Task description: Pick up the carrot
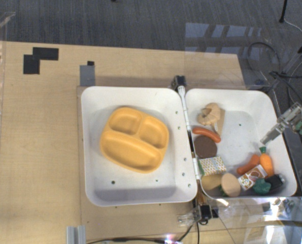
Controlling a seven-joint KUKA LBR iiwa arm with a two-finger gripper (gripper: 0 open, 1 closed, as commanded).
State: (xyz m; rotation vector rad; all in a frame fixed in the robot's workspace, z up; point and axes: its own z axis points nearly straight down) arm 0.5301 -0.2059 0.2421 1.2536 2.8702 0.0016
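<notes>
Orange against white, the carrot (pixel 265 163) lies at about 4 o'clock in the right bin (pixel 242 103), beside other toy food. The gripper (pixel 270 135) hangs just above it at 12 o'clock, holding nothing; how wide it is I cannot tell. This looks like the approach step: next, descend onto the carrot.
</notes>
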